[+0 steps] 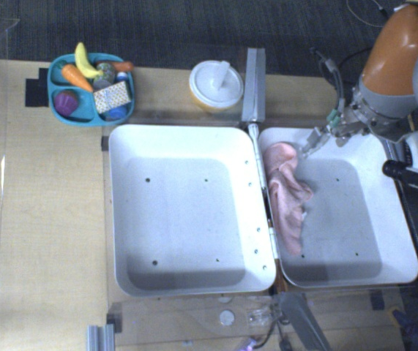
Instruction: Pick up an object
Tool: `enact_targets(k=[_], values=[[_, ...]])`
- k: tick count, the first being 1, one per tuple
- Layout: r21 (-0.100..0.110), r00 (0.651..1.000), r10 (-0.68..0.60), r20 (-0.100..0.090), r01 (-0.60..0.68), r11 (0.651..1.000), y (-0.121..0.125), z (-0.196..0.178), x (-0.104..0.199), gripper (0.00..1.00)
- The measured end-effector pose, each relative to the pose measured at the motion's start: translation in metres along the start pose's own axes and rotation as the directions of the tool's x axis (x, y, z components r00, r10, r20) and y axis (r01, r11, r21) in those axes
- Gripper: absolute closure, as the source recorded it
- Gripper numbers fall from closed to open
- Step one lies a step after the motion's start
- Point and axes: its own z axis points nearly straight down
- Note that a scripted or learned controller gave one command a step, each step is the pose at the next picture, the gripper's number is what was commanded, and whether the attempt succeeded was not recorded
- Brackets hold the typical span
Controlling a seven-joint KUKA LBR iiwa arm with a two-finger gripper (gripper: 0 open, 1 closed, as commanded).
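Pink cloth (288, 196) lay bunched along the right bin's (384, 269) left wall as the end effector (312, 143), its grip state unclear, hovered near the cloth's far end, where a centred descent onto the thickest fold looked wisest.

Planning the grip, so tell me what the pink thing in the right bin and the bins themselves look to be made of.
The pink cloth looks like soft fabric, matte: it lies crumpled in folds along the bin's left wall. The right bin and left bin look like hard white plastic, smooth with a faint sheen and rounded moulded corners, though painted metal can't be ruled out.
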Motion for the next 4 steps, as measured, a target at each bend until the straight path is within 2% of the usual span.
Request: enact_targets(k=[1, 2, 3, 4], values=[[-0.008, 0.998, -0.065, 0.004, 0.065, 0.998, -0.066, 0.106, 0.023, 0.0], [-0.012, 0.998, -0.063, 0.007, 0.063, 0.998, -0.005, 0.111, 0.017, 0.0], [0.014, 0.993, -0.119, -0.007, 0.119, 0.993, 0.031, 0.112, 0.004, 0.0], [-0.002, 0.982, -0.188, 0.001, 0.188, 0.982, 0.043, -0.027, 0.034, 0.0]])
